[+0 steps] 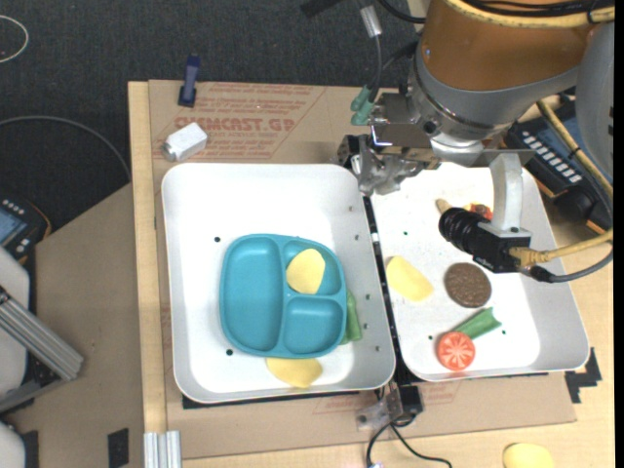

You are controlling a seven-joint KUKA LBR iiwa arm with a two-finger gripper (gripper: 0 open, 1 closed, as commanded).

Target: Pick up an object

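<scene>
The left white bin holds a blue divided plastic tray with a yellow chip in one compartment. The right bin holds a yellow chip, brown disc and tomato slice. The gripper hangs above the bins' shared edge (grip state unreadable).

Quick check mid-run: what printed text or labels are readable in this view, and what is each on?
"SUNCAST.G" and a further letter or so, partly legible, faded red print on the cardboard sheet behind the left bin.
Smaller red lines above and below it: too blurred to read.
White tag on the cardboard: no legible text.
</scene>
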